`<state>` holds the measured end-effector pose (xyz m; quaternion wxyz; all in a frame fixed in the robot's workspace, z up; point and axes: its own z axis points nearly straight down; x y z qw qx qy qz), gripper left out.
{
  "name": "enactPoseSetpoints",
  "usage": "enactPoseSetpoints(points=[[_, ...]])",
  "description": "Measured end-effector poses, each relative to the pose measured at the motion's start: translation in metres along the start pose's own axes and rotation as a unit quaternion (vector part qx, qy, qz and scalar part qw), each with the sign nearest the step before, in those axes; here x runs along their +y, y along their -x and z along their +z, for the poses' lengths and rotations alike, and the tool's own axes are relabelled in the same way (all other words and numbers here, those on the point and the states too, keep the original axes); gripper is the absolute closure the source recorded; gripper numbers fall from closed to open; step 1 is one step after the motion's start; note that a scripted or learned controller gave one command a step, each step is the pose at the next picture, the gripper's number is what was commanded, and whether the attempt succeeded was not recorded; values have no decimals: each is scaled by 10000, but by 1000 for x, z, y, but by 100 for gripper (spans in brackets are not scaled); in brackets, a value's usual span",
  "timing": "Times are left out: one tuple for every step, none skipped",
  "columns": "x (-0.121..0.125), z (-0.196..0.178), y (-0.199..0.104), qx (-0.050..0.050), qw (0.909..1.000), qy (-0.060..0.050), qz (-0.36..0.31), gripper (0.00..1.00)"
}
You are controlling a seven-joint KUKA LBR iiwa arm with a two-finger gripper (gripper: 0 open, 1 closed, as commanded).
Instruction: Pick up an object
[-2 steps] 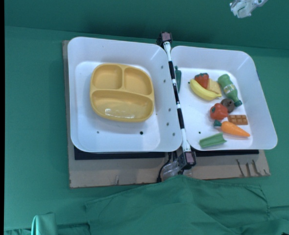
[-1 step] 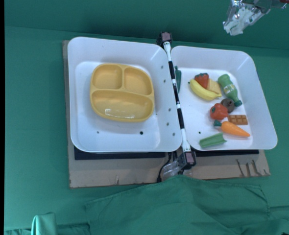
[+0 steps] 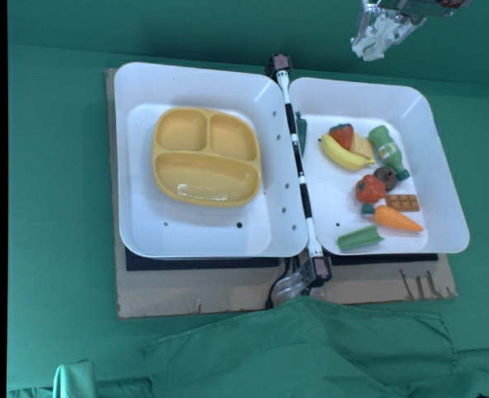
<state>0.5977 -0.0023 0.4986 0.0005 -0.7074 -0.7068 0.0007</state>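
Observation:
The right bin holds several toy foods: a yellow banana, a strawberry, a green bottle, a red tomato, a brown waffle piece, an orange carrot, a green pepper and a small brown doughnut. My gripper hangs high above the far edge of the right bin, well clear of the toys, with nothing visible between its fingers.
The left bin holds a yellow divided plate. A black-and-white hinge bar runs between the bins. Both sit on a cardboard sheet over green cloth, which folds up at the front.

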Motion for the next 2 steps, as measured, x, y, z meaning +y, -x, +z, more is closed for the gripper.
enactPoseSetpoints(points=[[-31, 39, 4, 3, 10000, -8, 13, 100], [-31, -57, -40, 11, 10000, 86, -16, 100]])
